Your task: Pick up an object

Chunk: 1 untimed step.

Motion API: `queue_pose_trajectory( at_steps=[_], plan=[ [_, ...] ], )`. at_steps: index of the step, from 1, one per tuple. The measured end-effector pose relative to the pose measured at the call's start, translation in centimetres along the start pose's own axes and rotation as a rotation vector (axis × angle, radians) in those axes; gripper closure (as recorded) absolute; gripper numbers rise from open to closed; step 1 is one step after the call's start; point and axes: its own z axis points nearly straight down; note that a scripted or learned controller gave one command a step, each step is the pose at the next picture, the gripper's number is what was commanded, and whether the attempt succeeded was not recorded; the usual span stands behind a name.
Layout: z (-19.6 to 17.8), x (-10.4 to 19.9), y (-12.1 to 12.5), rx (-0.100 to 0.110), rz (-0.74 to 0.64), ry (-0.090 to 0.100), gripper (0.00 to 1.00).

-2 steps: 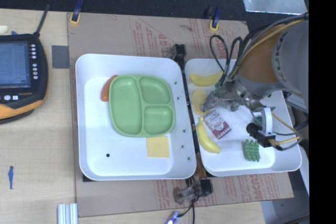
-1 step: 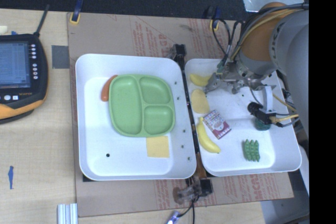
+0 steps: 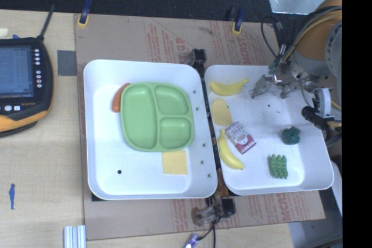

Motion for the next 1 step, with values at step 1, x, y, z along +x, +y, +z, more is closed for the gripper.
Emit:
queue_pose_trajectory(
  at_steps=[1],
  plan=[
    [-7.48,7.45,-3.11,0.0,-0.004,0.001,0.0]
  ],
)
